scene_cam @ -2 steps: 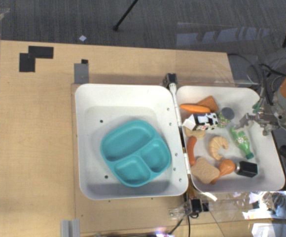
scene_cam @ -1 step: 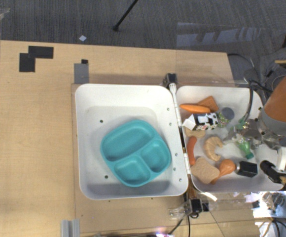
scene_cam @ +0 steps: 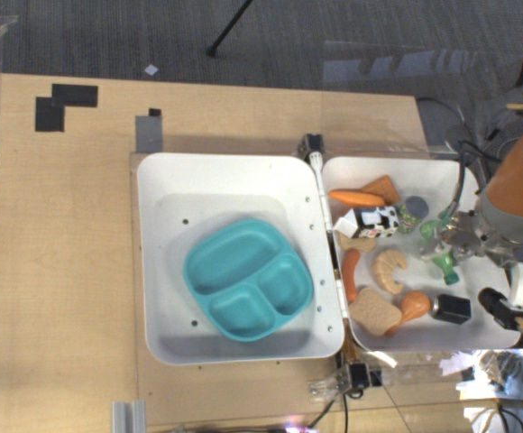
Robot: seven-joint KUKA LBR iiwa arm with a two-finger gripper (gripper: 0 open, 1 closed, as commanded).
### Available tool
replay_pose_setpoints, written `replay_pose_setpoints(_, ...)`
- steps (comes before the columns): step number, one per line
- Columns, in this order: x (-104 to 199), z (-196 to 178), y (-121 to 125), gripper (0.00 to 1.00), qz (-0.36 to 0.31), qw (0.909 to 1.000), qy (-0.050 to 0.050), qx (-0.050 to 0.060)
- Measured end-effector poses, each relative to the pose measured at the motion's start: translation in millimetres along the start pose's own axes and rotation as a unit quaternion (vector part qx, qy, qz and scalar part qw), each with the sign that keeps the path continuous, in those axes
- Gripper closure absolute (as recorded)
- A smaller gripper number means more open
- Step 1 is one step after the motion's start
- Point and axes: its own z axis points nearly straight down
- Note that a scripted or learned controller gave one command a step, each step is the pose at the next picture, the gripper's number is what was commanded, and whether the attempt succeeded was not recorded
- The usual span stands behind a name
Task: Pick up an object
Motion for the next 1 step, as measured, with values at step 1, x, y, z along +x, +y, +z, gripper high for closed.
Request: replay_pose_setpoints(1,58.6,-102.8,45.3,1.0,0.092,0.9958,0.0,0.002)
